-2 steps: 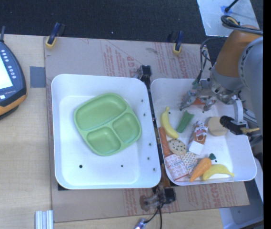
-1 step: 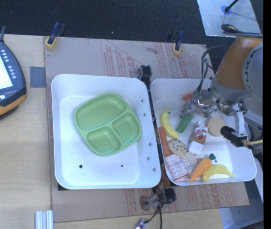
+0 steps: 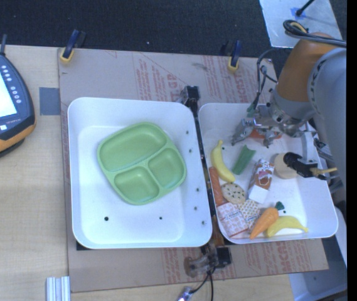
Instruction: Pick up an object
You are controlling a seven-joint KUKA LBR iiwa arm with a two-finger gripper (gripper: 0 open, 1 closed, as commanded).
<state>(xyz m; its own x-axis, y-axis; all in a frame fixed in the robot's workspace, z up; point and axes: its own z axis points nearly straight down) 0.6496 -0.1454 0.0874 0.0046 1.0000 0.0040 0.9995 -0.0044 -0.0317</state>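
Two bins, and the gripper [image 3: 258, 132] hangs over the right bin [image 3: 329, 205] with its fingers spread wide, nothing between them. Green block [image 3: 243, 158] lies just below it, beside the banana [image 3: 223, 162].

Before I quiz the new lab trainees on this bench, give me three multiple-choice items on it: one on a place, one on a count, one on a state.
1. Where does the green divided plate lie?
A. left bin
B. right bin
C. on the bare bench

2. How many compartments does the plate have?
A. two
B. three
C. five

3. Where is the gripper?
A. over the left bin
B. over the right bin, near its far end
C. over the tablet

Key: 1 A, the plate rests inside the left bin. 2 B, ridges split it into three. 3 B, it hangs above the green block.
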